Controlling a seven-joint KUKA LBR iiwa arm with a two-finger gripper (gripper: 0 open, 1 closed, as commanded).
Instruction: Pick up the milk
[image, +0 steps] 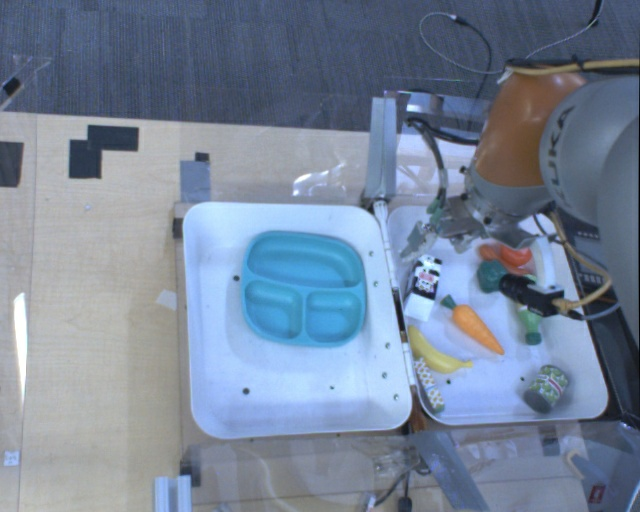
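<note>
Small white milk carton with black patches (427, 283): lying in the shallow white plastic bin on the view's right (500, 410), close against that bin's left wall, beside the divider between the two bins. Long axis running roughly up and down the picture, leaning a little toward the lower left.

Metal two-finger gripper (445, 225): above the same bin, near its far left corner. From there, carton just below in the picture and slightly to the left, so toward the camera side. Near, but apart; nothing seen held. Released or clenched: cannot tell, the claw end too small and cluttered with cables.

Grey arm with its rounded orange band (525, 120): reaching in from the upper right, wrist bent down toward the bin, bulk of the arm over the bin's far right part.

Crowding the carton: orange toy carrot with green top (476, 328) just to its right, yellow toy banana (437, 352) just below.

Judgement: a short shift toward the camera needed, then a descent, closing across the carton's narrow width rather than along its length; bin wall on one side and carrot on the other leave little room.
</note>
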